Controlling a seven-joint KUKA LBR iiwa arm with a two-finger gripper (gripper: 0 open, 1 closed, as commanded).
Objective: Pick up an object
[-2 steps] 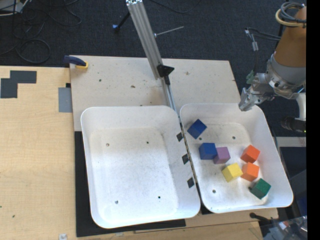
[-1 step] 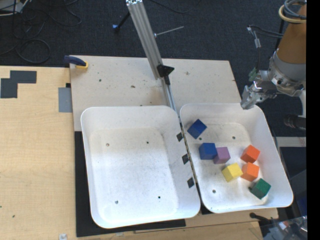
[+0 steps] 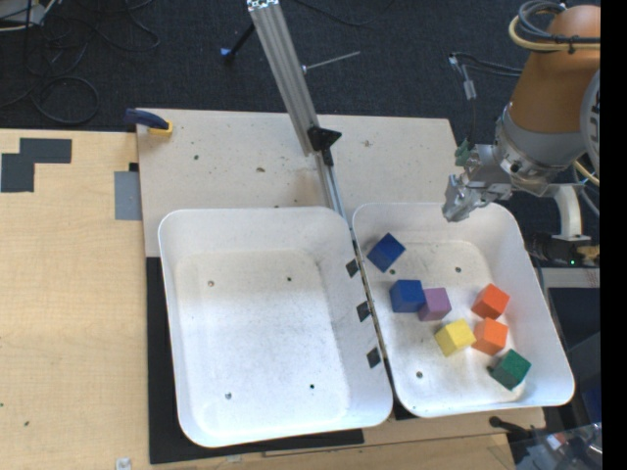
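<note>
We see two white bins. The left bin (image 3: 255, 331) sits beside the right bin (image 3: 529, 262), which holds seven cubes: two blue (image 3: 386, 252), one purple (image 3: 434, 303), one yellow (image 3: 454, 337), two orange (image 3: 491, 301), one green (image 3: 510, 368). The gripper (image 3: 460, 204) hovers over its far rim, holding nothing.

Dark carpet floor (image 3: 392, 27) with black cables (image 3: 69, 96), light wood counter (image 3: 69, 292), silver metal bar (image 3: 289, 71) leaning across
</note>
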